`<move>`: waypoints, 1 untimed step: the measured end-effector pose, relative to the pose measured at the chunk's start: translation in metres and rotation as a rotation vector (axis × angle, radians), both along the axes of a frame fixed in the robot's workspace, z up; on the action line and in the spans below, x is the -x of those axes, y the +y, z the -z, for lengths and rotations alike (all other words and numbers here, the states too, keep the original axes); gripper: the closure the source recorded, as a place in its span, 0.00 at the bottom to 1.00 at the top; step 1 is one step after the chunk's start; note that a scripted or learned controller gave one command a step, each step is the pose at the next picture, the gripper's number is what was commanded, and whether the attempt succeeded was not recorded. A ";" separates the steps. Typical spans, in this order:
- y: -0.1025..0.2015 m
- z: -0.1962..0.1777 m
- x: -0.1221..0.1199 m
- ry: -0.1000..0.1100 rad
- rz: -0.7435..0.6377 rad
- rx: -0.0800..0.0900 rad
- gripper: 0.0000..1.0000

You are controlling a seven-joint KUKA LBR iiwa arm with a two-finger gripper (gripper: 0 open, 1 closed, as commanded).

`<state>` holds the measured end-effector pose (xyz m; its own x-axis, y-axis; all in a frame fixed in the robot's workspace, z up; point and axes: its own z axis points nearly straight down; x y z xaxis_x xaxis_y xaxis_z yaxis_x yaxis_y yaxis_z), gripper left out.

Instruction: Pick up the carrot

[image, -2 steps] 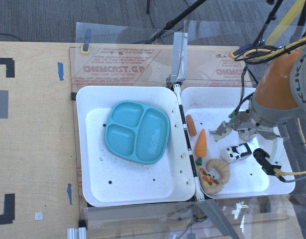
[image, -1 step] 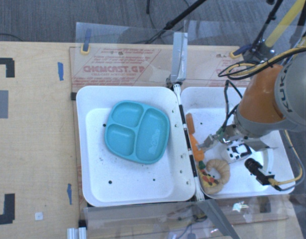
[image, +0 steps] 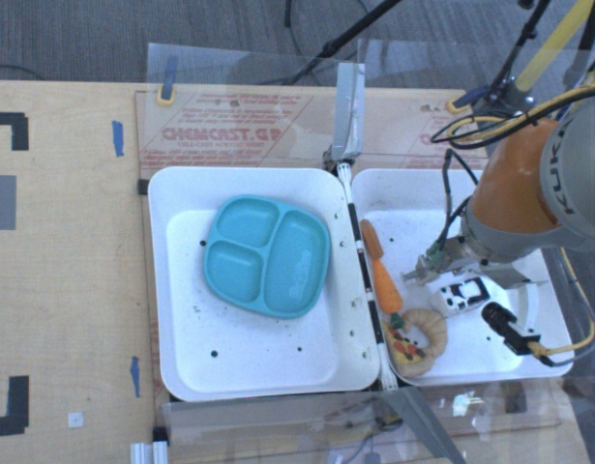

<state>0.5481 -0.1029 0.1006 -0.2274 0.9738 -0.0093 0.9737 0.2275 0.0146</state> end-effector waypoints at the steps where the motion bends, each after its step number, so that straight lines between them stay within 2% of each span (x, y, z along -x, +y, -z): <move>1: 0.004 0.010 0.036 0.000 0.133 -0.006 1.00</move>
